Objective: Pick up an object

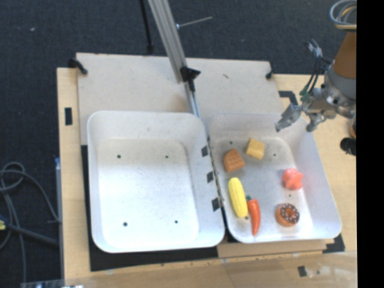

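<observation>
The right bin (312, 161) holds several toy foods: a yellow block (255, 149), a brown bread piece (234, 160), a yellow corn cob (237, 197), an orange carrot (254, 215), a pink piece (292, 179) and a chocolate doughnut (287, 215). My gripper (298, 120) hangs over the bin's far right corner, above and to the right of the yellow block. Its two fingers are spread open with nothing between them.
The left bin (150, 179) lies beside the right one. A slanted metal pole (171, 38) rises from the bench behind the bins. Cables lie on the dark floor at the left. The arm's wrist (339, 80) stands at the right edge.
</observation>
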`<state>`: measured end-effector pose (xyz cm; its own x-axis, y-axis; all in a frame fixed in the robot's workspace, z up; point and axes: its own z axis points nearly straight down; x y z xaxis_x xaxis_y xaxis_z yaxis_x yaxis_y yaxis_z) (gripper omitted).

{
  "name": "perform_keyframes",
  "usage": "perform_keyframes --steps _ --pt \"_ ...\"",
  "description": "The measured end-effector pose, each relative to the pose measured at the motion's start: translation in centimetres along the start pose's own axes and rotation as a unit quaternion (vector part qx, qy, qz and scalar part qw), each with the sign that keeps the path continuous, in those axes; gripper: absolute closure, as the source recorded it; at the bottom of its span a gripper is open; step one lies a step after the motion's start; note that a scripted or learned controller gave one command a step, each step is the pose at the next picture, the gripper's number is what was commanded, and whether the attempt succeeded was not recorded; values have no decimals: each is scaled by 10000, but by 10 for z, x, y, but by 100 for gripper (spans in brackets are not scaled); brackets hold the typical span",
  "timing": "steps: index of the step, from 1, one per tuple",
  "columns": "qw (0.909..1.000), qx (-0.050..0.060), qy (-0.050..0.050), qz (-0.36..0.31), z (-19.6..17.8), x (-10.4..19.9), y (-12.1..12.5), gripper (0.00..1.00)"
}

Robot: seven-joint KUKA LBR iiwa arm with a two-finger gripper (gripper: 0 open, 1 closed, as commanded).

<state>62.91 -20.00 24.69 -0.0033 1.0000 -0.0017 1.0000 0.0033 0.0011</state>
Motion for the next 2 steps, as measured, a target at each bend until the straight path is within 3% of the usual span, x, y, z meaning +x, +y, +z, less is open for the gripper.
perform_keyframes --steps 1,2 --pt "10000 3 -4 -7 0 0 0 0" --pt "10000 17 -2 12 42 -1 -2 0"
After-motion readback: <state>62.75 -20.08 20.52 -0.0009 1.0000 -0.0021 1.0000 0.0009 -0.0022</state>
